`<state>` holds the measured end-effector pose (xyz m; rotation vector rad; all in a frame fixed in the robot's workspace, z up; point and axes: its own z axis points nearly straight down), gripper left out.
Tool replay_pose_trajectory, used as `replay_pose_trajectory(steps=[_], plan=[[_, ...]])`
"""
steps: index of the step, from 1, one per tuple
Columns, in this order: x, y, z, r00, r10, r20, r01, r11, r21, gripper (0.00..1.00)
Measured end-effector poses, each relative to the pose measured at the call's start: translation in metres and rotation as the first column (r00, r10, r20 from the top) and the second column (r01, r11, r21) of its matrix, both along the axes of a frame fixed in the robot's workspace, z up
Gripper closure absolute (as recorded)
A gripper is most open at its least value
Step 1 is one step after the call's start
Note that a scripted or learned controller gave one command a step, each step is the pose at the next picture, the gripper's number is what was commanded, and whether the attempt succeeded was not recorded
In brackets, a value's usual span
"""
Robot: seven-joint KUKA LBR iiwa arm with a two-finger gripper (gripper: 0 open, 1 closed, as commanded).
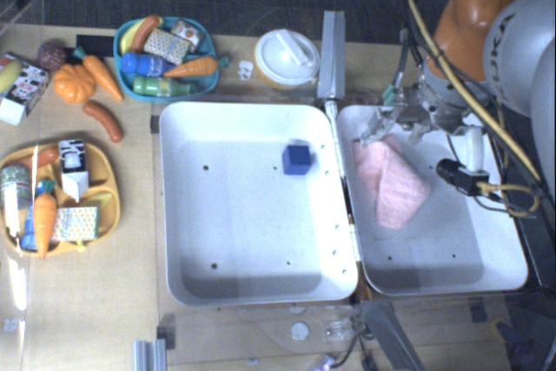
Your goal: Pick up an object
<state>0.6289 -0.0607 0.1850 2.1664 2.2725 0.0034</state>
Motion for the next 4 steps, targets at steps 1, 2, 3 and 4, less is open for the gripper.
replay_pose_trajectory(steps=[1,2,3,4], plan=[[0.006,0.047,0.085,0.991,0.137,0.004,-0.137,0.991,-0.001,0.00],[0.007,0.049,0.095,0.990,0.142,0.007,-0.142,0.990,0.000,1.00],[0.007,0.049,0.095,0.990,0.142,0.007,-0.142,0.990,0.000,0.00],[0.012,0.003,0.000,1.000,0.027,-0.001,-0.027,1.000,-0.001,0.00]])
